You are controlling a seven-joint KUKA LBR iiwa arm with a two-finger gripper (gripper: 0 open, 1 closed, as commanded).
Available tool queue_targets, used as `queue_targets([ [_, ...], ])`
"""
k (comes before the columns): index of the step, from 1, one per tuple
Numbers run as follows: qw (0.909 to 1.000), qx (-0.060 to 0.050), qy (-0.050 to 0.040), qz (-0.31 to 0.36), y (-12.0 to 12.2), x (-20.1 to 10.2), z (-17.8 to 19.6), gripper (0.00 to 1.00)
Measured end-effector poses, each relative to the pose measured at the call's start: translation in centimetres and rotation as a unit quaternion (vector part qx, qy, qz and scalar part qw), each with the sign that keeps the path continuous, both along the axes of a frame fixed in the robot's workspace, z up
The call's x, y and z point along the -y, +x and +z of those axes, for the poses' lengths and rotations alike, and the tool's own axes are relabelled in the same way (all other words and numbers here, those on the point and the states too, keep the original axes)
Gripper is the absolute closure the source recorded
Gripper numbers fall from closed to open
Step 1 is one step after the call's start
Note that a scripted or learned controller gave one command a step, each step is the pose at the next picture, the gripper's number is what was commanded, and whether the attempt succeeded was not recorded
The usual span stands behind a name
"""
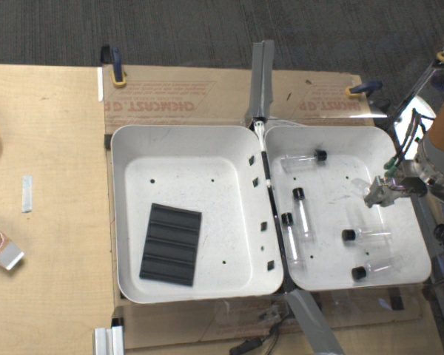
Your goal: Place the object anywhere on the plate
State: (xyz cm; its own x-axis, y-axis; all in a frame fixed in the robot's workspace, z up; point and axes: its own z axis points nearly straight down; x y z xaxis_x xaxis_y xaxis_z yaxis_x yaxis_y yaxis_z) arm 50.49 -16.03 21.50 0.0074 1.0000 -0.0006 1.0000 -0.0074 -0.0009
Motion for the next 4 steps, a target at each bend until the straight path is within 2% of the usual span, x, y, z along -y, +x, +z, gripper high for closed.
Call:
queue_targets([
  [1,0.9999,-0.001,-0.0005,-0.010,3.3,-6.6,6.8,1.00],
  [2,1.0000,-0.001,-0.0006,-0.005,-0.9,-13.0,8.7,1.00],
  [3,0.9957,-0.002,-0.0013,-0.092,2.3,-21.0,5.8,1.00],
  [4,0.9983,-0.002,-0.0013,-0.059,-0.8,-25.4,4.3,1.00],
])
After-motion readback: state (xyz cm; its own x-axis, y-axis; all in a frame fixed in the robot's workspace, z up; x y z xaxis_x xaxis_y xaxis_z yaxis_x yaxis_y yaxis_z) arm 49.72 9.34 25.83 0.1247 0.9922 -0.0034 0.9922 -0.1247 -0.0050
